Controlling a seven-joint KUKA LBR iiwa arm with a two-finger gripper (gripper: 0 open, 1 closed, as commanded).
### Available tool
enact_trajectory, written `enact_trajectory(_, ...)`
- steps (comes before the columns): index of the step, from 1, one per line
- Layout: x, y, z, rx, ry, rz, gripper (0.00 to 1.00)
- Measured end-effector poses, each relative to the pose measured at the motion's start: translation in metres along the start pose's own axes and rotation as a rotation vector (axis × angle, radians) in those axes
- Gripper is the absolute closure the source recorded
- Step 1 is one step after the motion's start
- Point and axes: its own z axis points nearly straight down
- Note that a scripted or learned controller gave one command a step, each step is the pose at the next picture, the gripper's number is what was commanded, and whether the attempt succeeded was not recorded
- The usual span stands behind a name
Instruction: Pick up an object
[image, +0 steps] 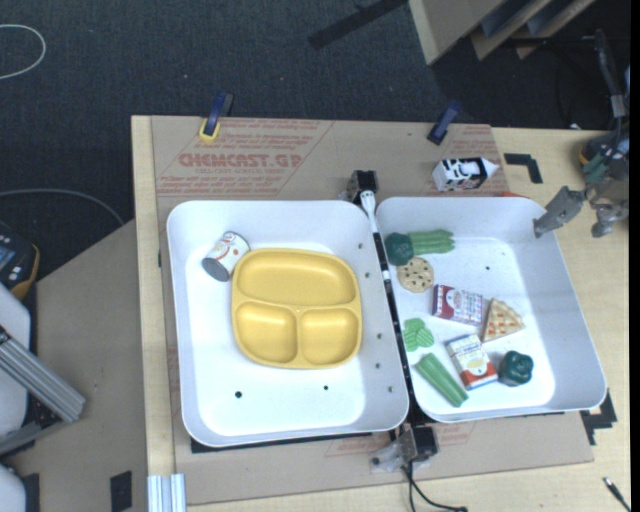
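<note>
Two shallow white bins sit side by side on the bench (300, 150). In the left bin (190, 330) a small can (224, 255) lies on its side near the far left corner, just beside a yellow divided plate (296, 306) that takes up the middle. The right bin (560, 300) holds a cluster of small toy foods toward its left and near side: a green cactus-like piece (420, 244) at the far end, a cookie (414, 273) just below it, a red-and-white carton (457, 303) beside a pizza slice (501, 320), a leafy green piece (417, 334), a long green vegetable (440, 379), a second small carton (470, 361) and a dark green pepper (515, 368); their printing is too small to read. Beyond that bin, a small black-and-white box (463, 173) rests on the bench. At the far right, the claw (580, 210) hangs over the bin's far right corner, well apart from the toys, partly cut off by the edge; whether it is open or closed I cannot tell, and nothing shows in it.
</note>
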Motion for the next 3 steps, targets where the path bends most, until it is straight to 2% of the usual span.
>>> enact_trajectory(1,0.001,0.002,-0.008,-0.013,-0.003,-0.004,0.00)
enact_trajectory(3,0.009,0.001,0.083,-0.007,-0.001,-0.003,0.00)
